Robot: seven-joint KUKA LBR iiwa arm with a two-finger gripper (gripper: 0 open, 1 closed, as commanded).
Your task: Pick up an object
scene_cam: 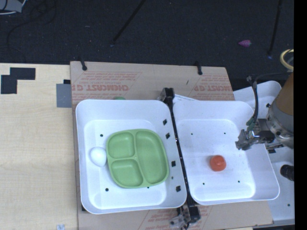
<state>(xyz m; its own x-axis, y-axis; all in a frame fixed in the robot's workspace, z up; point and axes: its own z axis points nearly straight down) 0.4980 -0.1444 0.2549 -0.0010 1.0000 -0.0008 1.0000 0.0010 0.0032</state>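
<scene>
From my seat, nearest the front edge of the counter, the right bin (268,186) has a small red-orange ball (218,163) lying on its floor, a little toward the front and centre. In the left bin (84,128), a green divided plate (136,158) lies flat with a white egg-shaped piece (98,156) touching its left rim. Further back and right, my gripper (243,142) sits over the right bin's right side, apart from the ball; whether the fingers are spread or closed I cannot tell. I'd call this the approach: next, shift left and forward over the ball, then descend.
</scene>
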